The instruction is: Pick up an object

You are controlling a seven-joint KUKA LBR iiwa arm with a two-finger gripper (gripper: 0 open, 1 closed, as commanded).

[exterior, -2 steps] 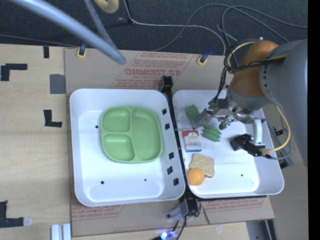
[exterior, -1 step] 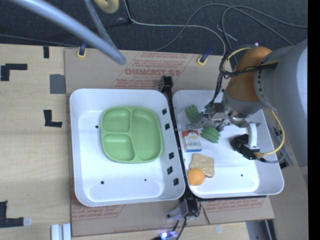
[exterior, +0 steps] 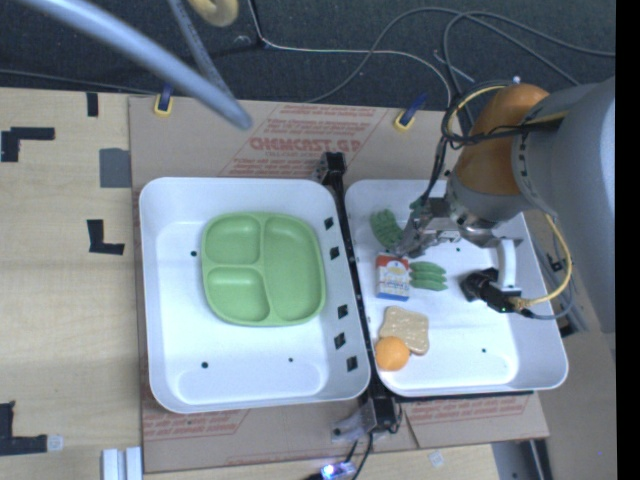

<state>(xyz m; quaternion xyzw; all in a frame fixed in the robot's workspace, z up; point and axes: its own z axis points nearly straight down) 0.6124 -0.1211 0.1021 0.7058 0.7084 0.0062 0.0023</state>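
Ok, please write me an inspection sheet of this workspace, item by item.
Surface: left bin and right bin, both white, on a cardboard sheet.
Job's things: in the right bin, small carton, upper green piece, lower green piece, tan slice, orange ball.
Clutter: green divided plate in the left bin.
Grippers: hand over the right bin, beside the upper green piece.
Cables: thin cables on the dark surface behind the bins.
Surroundings: wooden bench with black marks.

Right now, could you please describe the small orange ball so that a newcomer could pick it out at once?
Find the shallow white bin on the view's right and go to its near corner by the middle divider. There the small orange ball rests against a flat tan toast-shaped piece; it is the only round, orange thing lying in that bin.
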